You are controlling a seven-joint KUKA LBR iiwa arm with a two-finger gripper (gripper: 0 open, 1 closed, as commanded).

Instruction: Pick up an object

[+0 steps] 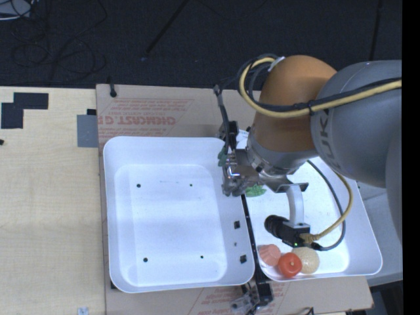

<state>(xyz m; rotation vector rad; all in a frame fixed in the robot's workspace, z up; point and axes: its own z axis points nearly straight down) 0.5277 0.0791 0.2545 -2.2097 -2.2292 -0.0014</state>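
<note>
Fruit-like objects are seen nearest to the camera, in the front corner of the right bin [367, 254]: a red round object [289, 264], a pale yellowish one [306, 260] touching it on the right, and a pink one [268, 253] just beside it on the left. They lie pressed together against the front wall, probably because small round things roll into a corner of such a shallow bin. Any of them can serve as the thing to be picked up.

A black cylindrical part with a yellow cable [289, 230] hangs just behind them; it appears to belong to the arm.

Further back, the claw [233, 179] is lowered at the dividing walls between the two bins, near a small green object [254, 190] that is partly hidden under the wrist. It is judged that this green object is the target of the present try. Whether the claw is released or clenched cannot be told, and nothing can be said to be held by it.

The left bin [118, 202] lies beside it, with only small dark dots on its floor.

Behind the bins, a cardboard sheet [164, 113] lies on the tabletop [46, 195], likely as a base for the bins. Red printing is seen on it, upside down and mirrored to this view; it cannot be read with certainty.
</note>
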